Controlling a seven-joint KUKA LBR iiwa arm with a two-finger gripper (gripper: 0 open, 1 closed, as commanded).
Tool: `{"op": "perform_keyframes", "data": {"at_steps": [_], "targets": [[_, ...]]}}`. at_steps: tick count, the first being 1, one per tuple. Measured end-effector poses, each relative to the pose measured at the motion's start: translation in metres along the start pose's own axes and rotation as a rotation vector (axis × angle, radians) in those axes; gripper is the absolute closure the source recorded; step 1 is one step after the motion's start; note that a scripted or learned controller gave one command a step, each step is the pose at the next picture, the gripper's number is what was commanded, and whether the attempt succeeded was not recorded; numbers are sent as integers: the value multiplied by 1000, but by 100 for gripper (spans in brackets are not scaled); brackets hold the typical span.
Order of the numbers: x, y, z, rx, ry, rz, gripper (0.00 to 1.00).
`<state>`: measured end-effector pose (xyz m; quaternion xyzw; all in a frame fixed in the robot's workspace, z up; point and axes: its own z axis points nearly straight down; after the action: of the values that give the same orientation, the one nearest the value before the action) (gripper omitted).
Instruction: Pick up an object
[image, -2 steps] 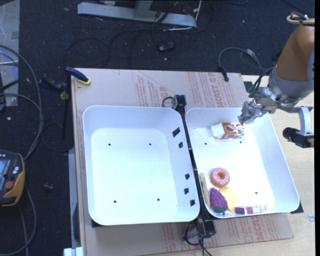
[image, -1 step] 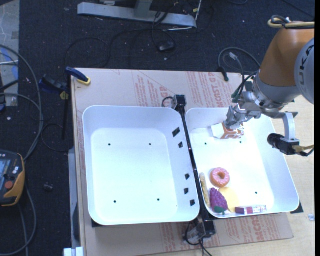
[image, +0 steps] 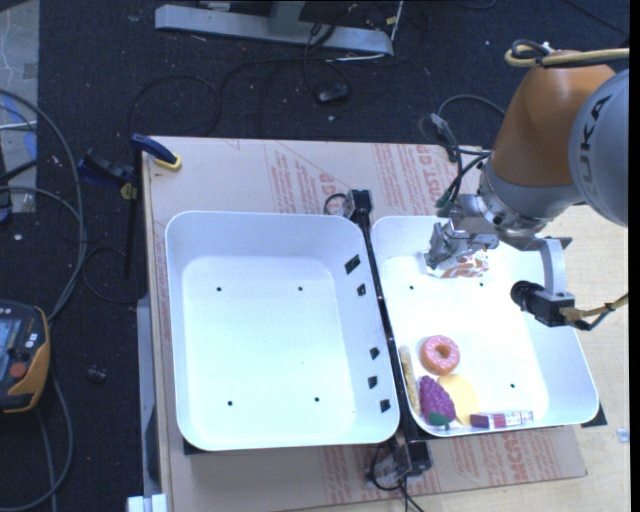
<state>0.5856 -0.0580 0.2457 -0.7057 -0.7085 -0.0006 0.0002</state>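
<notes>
Arm low over the far end of the right bin, its fingers at a red-and-white packet.

The fingers (image: 449, 250) reach down into the right bin (image: 560, 370) near its far wall, and a small red-and-white packet (image: 466, 266) lies just under and beside their tips, partly covered by them; whether they are spread, closed, or pinching the packet cannot be told from this angle. Nearer the front of the same bin lie a pink frosted doughnut (image: 440, 353), a purple bunch of grapes (image: 436, 399), a yellow piece (image: 458, 388) between them, and a small flat red-and-white box (image: 502, 419) by the front rim, all well apart from the fingers. The left bin (image: 190, 300) sits beside it on the table (image: 260, 170).
</notes>
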Motion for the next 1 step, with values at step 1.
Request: {"op": "perform_keyframes", "data": {"at_steps": [1], "targets": [[44, -21, -7, 0, 0, 1, 100]]}}
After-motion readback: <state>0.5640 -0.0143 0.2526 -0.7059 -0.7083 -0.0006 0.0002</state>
